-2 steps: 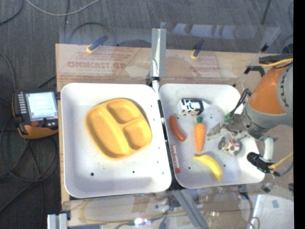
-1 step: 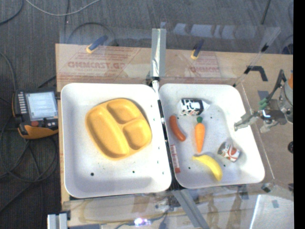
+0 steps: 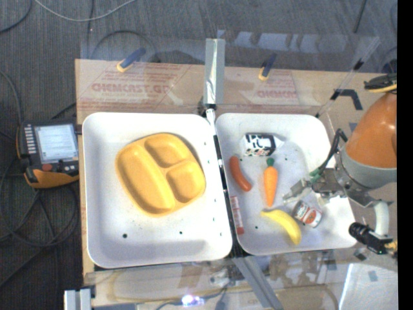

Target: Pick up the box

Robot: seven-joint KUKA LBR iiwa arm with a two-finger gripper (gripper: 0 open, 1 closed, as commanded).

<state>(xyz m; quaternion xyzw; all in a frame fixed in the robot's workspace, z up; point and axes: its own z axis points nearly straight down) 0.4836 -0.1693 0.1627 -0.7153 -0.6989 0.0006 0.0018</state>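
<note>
The desk (image 3: 90, 82) carries 2 white bins. The left bin (image 3: 103, 237), well left of the end effector (image 3: 308, 187), holds a yellow tray (image 3: 161, 172). The right bin (image 3: 316, 131) lies under the end effector, whose state I cannot tell. Just left of it stands the carrot (image 3: 270, 181), below it the banana (image 3: 284, 225) and a small can (image 3: 308, 214). The box (image 3: 260, 144), black and white, sits up-left, apart. Risk, I judge: descending here would catch the can or carrot instead, because the end effector hangs off the box.
</note>
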